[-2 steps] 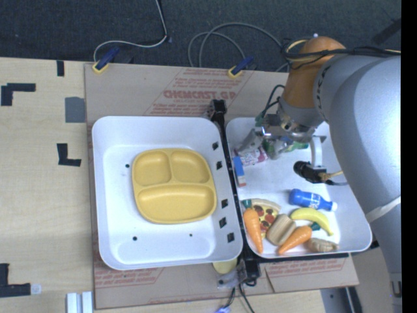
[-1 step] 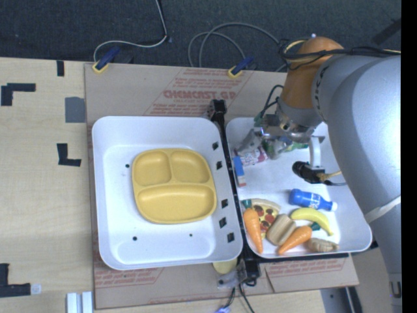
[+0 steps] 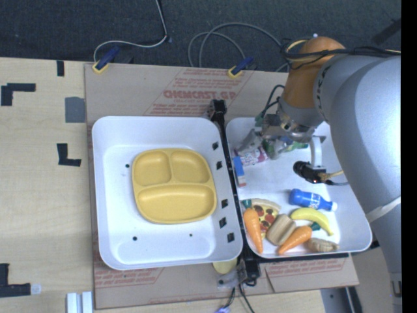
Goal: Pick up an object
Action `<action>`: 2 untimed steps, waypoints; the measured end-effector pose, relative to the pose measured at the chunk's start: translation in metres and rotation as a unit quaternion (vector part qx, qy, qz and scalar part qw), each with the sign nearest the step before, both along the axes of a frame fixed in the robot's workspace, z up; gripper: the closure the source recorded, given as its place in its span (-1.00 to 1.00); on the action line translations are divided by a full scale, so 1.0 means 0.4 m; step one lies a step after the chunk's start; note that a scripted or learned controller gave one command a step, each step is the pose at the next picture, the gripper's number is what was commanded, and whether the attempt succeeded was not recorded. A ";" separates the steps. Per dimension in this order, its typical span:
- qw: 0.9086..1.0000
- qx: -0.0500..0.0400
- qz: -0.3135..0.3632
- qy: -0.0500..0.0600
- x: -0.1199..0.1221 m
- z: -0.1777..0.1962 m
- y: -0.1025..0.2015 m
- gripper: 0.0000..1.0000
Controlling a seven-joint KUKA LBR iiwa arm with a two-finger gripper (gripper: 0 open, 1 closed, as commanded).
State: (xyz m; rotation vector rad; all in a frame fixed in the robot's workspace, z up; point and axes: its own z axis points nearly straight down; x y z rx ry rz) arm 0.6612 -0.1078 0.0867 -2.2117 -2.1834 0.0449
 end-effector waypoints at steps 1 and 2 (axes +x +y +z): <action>1.000 -0.002 -0.001 -0.001 0.000 0.000 0.004 -1.00; 1.000 -0.001 0.000 0.000 0.000 0.000 0.002 -1.00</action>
